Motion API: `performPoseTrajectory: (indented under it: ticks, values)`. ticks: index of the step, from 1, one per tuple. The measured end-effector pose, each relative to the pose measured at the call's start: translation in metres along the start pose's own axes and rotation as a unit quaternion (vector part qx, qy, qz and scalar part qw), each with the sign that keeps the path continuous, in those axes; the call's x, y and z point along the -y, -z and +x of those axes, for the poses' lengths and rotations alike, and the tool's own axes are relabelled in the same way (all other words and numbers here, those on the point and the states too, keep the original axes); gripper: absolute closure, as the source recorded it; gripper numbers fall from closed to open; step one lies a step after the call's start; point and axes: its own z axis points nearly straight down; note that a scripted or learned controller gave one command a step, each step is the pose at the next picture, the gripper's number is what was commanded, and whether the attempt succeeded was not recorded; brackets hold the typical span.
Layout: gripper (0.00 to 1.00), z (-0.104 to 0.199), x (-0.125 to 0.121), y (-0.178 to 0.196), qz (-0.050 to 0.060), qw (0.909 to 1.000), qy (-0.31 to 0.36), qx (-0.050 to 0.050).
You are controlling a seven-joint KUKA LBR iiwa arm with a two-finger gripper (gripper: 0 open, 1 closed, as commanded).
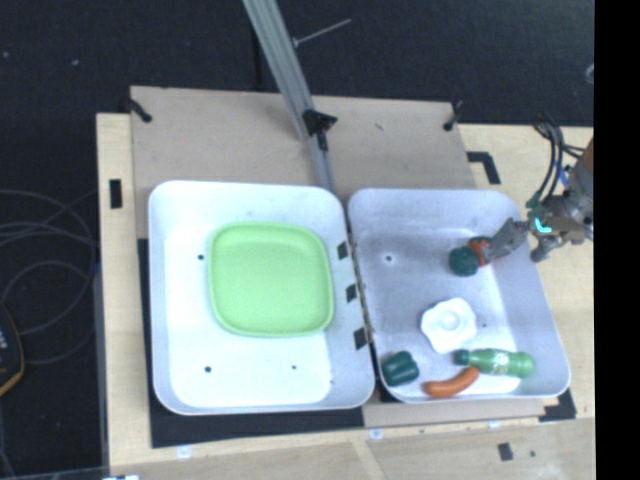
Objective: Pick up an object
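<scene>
My tool (pixel 510 240) sits low at the right bin's (pixel 400 208) right wall, and I cannot tell whether it is spread or pressed together. Touching its tip on the left lies a dark green round object with an orange end (pixel 465 259). Below that rest a white disc-shaped piece (pixel 447 324), a green plastic bottle (pixel 497 362), an orange sausage-shaped item (pixel 450 383) and a dark green block (pixel 399 368). Well to my tool's left, the left bin (pixel 180 268) holds a light green square plate (pixel 270 279).
</scene>
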Motion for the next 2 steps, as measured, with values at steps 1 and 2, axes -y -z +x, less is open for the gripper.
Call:
performPoseTrajectory:
  ticks: [1,2]
  values:
    - [0.00,0.000,0.000,0.000,0.000,1.0000,0.000,0.000]
    - [0.00,0.002,-0.002,-0.043,0.002,1.0000,0.000,0.000]
